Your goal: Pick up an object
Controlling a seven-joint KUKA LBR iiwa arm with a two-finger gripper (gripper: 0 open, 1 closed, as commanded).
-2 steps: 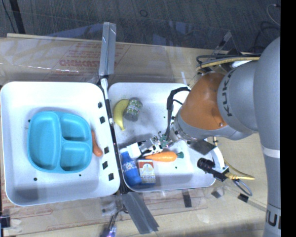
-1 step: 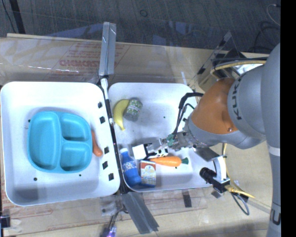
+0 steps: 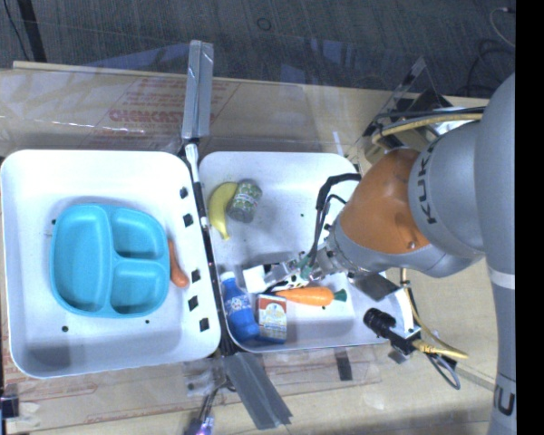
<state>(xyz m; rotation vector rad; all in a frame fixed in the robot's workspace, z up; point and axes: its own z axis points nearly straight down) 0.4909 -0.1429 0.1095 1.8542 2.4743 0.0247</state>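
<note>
Glossy white plastic on both bins [image 3: 36, 352], a smooth blue plastic tray [image 3: 109, 261] in the left one; carrot [image 3: 306, 295] looks shiny plastic too, banana [image 3: 220, 208] smooth and matt, arm [image 3: 453, 198] satin grey metal with a glossy orange band [image 3: 385, 211]

The gripper [image 3: 301, 268] was low in the right bin [image 3: 281, 166], just above a carrot [image 3: 304, 295] at lower centre. A banana [image 3: 220, 207] lay higher up. A blue tray [image 3: 109, 259] occupied the left bin [image 3: 36, 188].

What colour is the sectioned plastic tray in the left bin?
The sectioned plastic tray is light blue, seen clearly in the camera view.
</note>
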